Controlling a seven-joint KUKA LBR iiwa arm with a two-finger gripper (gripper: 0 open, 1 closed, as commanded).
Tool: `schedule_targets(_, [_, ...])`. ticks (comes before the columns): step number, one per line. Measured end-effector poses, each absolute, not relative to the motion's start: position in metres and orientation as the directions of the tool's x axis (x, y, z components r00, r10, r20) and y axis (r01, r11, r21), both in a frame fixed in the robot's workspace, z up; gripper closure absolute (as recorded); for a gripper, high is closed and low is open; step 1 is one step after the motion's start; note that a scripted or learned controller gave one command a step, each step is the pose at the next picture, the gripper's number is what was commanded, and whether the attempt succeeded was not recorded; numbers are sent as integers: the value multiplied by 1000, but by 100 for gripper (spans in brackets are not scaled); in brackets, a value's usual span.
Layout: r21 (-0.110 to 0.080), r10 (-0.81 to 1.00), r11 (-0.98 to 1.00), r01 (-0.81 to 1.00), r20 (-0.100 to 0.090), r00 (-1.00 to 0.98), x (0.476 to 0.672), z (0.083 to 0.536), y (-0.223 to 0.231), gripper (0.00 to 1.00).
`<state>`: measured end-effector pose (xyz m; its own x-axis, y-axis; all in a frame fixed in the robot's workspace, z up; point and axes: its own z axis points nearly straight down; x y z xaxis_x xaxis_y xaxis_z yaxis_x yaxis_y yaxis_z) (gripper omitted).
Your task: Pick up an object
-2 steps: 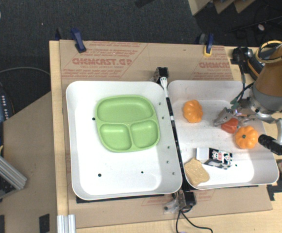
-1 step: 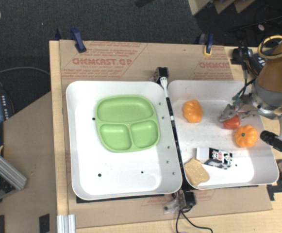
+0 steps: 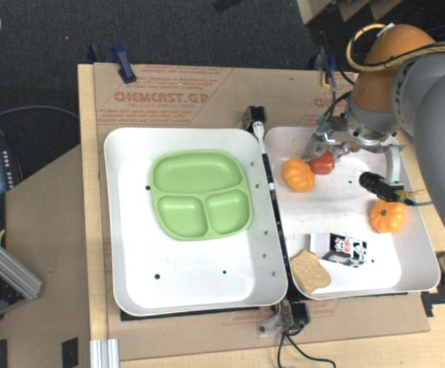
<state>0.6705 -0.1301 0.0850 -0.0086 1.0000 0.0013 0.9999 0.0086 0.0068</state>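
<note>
My gripper (image 3: 331, 146) is down at the far end of the right bin (image 3: 406, 271), reaching in from the right under the orange wrist band. A small red object (image 3: 322, 164) lies right at its tip, touching or nearly touching it. Just left of that sits an orange pumpkin-shaped object (image 3: 299, 175). A second orange pumpkin-shaped object (image 3: 388, 216) rests toward the bin's right side. Near the front lie a tan bread-like piece (image 3: 310, 271) and a small black-and-white item (image 3: 345, 249).
The left bin (image 3: 130, 282) holds a green divided plate (image 3: 201, 194). A black divider (image 3: 272, 205) runs between the two bins. The grey arm (image 3: 436, 106) covers the right bin's far right corner. Cardboard (image 3: 161, 90) lies beneath both bins.
</note>
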Motion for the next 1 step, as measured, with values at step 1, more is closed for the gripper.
schedule_targets(1, [10,1000,8,1000,1,-8,649,192,-52,100])
